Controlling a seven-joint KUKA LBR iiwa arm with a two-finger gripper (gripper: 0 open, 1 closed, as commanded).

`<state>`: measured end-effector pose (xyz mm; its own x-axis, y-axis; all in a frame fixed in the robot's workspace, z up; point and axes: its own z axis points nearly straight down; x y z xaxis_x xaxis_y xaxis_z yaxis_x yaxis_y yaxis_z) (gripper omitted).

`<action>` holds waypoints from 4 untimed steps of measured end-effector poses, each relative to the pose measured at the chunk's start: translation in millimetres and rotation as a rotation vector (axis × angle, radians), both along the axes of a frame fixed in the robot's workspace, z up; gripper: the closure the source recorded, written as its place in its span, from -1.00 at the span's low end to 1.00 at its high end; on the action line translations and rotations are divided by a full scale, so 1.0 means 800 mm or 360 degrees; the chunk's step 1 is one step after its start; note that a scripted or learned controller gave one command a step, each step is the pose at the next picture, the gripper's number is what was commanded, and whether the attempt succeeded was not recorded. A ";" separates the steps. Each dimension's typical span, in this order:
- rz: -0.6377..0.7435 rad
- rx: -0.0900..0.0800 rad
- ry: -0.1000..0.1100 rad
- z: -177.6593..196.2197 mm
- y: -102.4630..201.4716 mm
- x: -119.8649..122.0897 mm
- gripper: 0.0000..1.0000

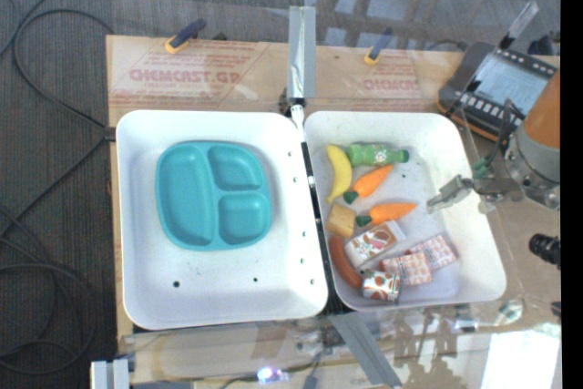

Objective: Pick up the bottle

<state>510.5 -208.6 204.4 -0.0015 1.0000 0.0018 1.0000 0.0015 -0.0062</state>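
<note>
You see two shallow white bins side by side on the worktop (127,87). The left bin (137,287) holds a teal divided plate (214,194) with three compartments.

The right bin (474,260) holds the loose items. The green bottle (375,155) lies on its side near the bin's far wall. It sits just beside the top end of the yellow banana (339,172) and directly above the upper carrot (373,181). A second carrot (390,213) lies nearer the bin's centre. Below it you find a tan block (342,220), a brown sausage (343,261), a red-and-white carton (373,244), a small can (382,286) and a red checked packet (420,261).

The arm enters from the right, with its orange band (547,114) at the frame edge. The jaws (453,192) sit over the right part of the right bin, well apart from the bottle. You cannot tell from this view whether the jaws are spread or pressed together. Nothing visible lies between them.

Two clamps (184,35) hold the far edge of the worktop.
</note>
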 end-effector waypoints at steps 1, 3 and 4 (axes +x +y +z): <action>-0.0179 -0.0004 0.0001 -0.024 -0.011 0.100 -1.00; -0.0303 -0.0018 0.0010 -0.110 0.027 0.197 1.00; -0.0302 -0.0018 0.0011 -0.110 0.028 0.197 -1.00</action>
<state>668.0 -186.3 116.3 0.1870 0.9823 -0.0100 0.9823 -0.1872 -0.0118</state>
